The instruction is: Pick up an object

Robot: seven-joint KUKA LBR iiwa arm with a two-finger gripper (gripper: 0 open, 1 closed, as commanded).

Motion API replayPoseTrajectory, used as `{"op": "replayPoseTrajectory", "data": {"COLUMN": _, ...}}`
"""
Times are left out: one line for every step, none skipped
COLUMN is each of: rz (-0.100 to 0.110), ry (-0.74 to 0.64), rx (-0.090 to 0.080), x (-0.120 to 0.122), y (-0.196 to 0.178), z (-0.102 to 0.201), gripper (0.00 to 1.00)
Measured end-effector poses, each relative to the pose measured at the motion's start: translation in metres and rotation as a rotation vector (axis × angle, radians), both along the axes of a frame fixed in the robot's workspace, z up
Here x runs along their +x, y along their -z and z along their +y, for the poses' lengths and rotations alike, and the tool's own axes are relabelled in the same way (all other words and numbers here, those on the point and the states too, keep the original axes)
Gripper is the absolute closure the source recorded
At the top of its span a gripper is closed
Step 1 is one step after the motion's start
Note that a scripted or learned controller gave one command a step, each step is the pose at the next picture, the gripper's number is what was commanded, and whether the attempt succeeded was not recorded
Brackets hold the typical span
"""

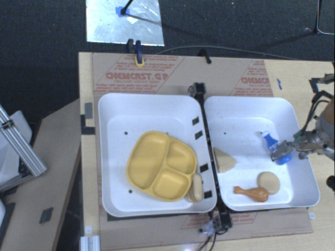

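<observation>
Gripper (281, 151) low in right bin (246, 109), at blue piece (271, 141); whether it's gripping, can't tell. Approach/grasp step; next needs a confirmed hold, then lift.

A: Where is there room in the right bin (246, 111)?
B: Its far half is bare floor. Along the near wall lie a drumstick (252, 193) and a round bun (269, 182), close together, and a pale wedge (224, 160) sits against the divider. The gripper (282, 150) and a blue object (272, 143) crowd the right wall.
A: And the left bin (152, 106)?
B: A yellow divided tray (161, 164) takes up the middle, with a beige roll (196, 187) touching its near corner. The far strip and the left side stay open.
</observation>
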State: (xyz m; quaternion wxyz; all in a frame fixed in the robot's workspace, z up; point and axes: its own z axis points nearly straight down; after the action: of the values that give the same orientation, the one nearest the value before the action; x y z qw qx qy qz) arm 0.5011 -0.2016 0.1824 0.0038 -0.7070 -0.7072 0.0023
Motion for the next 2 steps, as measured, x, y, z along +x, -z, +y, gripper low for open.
{"op": "replayPoseTrajectory", "data": {"rz": -0.010, "ry": -0.003, "rx": -0.003, "x": 0.003, "y": -0.005, "z": 0.000, "gripper": 0.00}}
{"op": "replayPoseTrajectory", "data": {"rz": -0.007, "ry": -0.003, "rx": -0.002, "x": 0.012, "y": 0.043, "z": 0.002, "gripper": 0.00}}
